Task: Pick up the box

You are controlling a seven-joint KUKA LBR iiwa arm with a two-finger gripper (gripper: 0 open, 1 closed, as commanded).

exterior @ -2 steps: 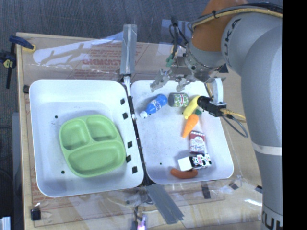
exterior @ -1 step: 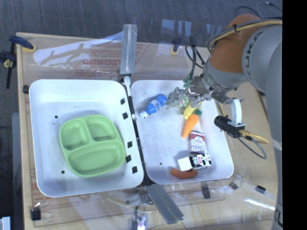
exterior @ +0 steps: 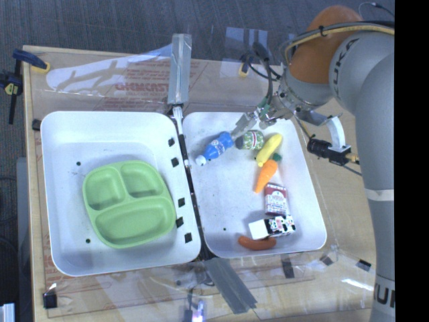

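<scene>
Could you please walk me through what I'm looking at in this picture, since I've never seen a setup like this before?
Gladly. A fixed camera looks down at a slant on a bench holding two shallow white bins. The big grey shape on the right with the orange band is a robot arm; its pincer hangs over the far edge of the right bin. I can't tell whether the pincer is open or shut, and nothing is visibly held.

The left bin holds a green divided plate. The right bin holds a small bottle with a blue label, a toy corn cob, a toy carrot, a reddish box, a black-and-white carton and a sausage. The arm's job is to pick up the box, which lies untouched.
</scene>
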